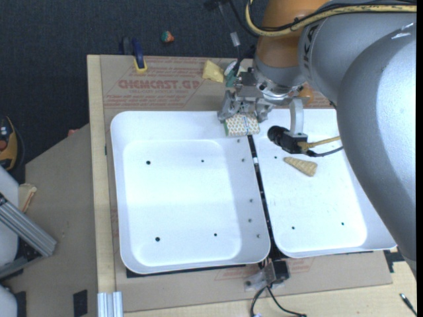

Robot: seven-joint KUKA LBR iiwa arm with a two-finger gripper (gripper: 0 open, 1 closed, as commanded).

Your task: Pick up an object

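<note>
Hand [240, 114] sits at the far edge of the bins, right over the seam between them, arm coming in from the right with the orange band above it. A small checkered block [240, 125], pale with a green-and-tan grid pattern, is directly under the fingers and looks pinched between them, tilted slightly. Block hangs at the far rim of the left bin [178, 197], just beside the divider; can't tell if it's touching the rim or lifted clear.

Right bin [317, 216] holds a tan cone-shaped piece [301, 166] lying on its side near the far half, apart from the hand. Near it a black cylindrical part [283, 137] with a cable, just beside the cone; can't tell if it's part of the arm or loose.

On the brown surface [158, 84] beyond the bins: a yellow scrap [213, 72] near the hand and a blue-yellow clamp [138, 55] at the far left edge.
</note>
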